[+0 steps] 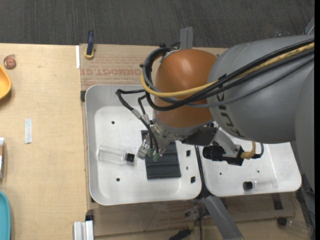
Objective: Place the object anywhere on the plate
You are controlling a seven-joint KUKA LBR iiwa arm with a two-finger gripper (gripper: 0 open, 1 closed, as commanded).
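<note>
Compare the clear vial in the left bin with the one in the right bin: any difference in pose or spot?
The left-bin vial looks larger in the view; the right-bin vial looks smaller. The left-bin vial has its black cap toward the view's right, the right-bin vial toward the left. The left-bin vial lies mid-bin beside the gripper; the right-bin vial lies near the bin's lower rim. Both are clear, black-capped and lying flat.

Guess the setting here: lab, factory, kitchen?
Most likely a robotics lab bench set up for pick-and-place trials. A big grey and orange arm with loose cables reaches over two shallow white bins, which sit on cardboard on a plain wood bench.
</note>
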